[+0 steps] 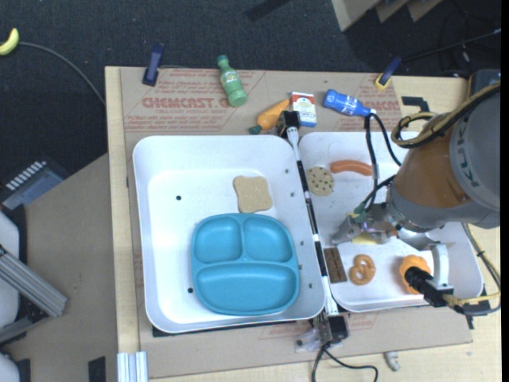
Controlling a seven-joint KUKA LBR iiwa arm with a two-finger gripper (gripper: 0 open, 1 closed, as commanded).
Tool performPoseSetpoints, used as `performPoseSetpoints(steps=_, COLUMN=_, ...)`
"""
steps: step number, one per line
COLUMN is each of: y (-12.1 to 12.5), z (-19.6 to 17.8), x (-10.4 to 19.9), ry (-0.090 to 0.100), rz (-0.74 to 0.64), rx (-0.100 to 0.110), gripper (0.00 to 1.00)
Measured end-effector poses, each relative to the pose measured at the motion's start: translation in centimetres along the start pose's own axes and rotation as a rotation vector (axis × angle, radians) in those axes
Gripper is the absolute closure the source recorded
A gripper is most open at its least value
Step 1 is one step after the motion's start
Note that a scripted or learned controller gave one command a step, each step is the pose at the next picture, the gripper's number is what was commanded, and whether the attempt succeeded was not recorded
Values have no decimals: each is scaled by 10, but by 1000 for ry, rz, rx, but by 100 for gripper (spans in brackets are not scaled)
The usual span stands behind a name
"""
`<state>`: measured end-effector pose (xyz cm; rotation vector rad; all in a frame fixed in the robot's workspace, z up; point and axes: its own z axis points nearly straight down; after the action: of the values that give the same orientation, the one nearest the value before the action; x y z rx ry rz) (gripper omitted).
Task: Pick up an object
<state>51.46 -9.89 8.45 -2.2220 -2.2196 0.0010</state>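
Hovering low in the right bin [469, 281], my gripper [362, 228] sits just above the pretzel [363, 270]; I cannot tell how my jaws stand. A chocolate bar [335, 263], orange fruit [413, 272], cookie [320, 181] and sausage [351, 167] lie nearby

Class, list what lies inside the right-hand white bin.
The right bin holds a sausage, cookie, pretzel, brown bar and an orange item. The arm covers its middle.

Glossy blue plastic tray [245, 263] sits in a smooth white plastic bin [159, 213] on matt brown board [191, 102].
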Motion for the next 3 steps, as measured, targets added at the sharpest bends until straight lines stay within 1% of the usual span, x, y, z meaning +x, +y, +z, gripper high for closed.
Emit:
performPoseSetpoints(steps=1, y=25, z=0, x=-14, ry=-2, rz=-1, rx=-2, gripper=0)
performPoseSetpoints(steps=2, y=26, z=-10, x=-14, ry=-2, rz=-1, rx=-5, gripper=100)
performPoseSetpoints(steps=3, y=26, z=-77, x=-66, ry=-2, rz=-1, rx=-3, gripper=100)
